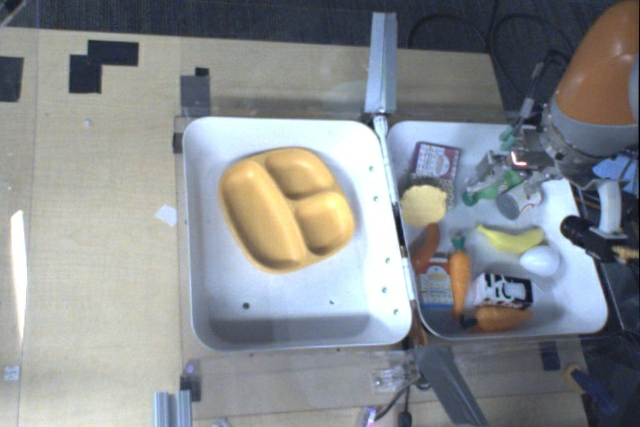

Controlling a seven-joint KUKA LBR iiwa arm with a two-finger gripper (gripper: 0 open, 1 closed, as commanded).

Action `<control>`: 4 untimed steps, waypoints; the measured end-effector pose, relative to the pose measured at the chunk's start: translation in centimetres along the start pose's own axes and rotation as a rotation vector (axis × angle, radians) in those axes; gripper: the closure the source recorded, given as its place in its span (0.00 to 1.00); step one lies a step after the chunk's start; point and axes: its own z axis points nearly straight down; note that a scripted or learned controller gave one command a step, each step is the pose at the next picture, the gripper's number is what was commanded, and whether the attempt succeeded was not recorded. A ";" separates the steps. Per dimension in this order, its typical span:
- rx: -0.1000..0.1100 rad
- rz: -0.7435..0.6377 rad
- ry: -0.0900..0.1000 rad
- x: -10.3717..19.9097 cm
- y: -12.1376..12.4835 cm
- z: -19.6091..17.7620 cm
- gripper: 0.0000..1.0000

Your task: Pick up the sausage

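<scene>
Although the arm is reaching in from the right, the sausage (426,246) has not yet been picked up, so the whole grasp and lift are judged to be left. The sausage is seen lying in the right bin (590,315), close to its left wall, between a yellow round piece (424,204) on its far side and a small packet (434,286) on its near side. A carrot (459,280) lies just to its right. It is shown as a short, reddish-brown, rounded piece, tilted slightly, with part of its near end hidden by the packet. The claw (497,181) is held over the far part of the same bin, well apart from the sausage and to its right; nothing is seen between its fingers, and whether it is wide or narrow cannot be told. A yellow moulded tray (287,208) is seen in the left bin (215,315) on the bench (100,245).
</scene>
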 end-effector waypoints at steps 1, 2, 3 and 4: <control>-0.026 -0.067 0.001 4.0 3.0 9.5 0.00; -0.007 0.177 0.001 3.5 0.6 11.6 0.00; -0.008 0.522 0.003 3.7 -2.3 11.6 0.00; -0.014 0.518 0.007 3.9 -2.0 10.4 1.00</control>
